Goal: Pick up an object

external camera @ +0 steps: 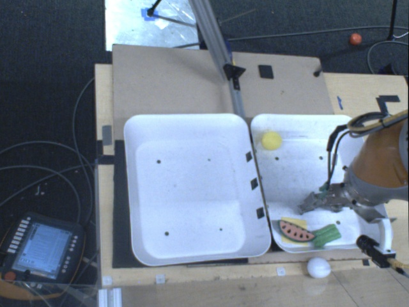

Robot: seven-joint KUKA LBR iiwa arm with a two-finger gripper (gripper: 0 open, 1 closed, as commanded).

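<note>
Nearest the lower edge, a small white ball [318,267] lies on the bench. Inside the right white bin [300,142], a watermelon-slice toy [296,230] and green block [326,235] lie lengthwise left-right. Whether the grey gripper [313,203] is open, I cannot tell.

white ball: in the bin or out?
Out. The white ball sits on the bench just past the near rim of the right bin, below the green piece.

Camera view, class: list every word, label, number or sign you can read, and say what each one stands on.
None can be read.
Pendant screen: lines of text, too small and blurred.
Black tag on the board: no legible marking.
Bins: no writing seen.
</note>
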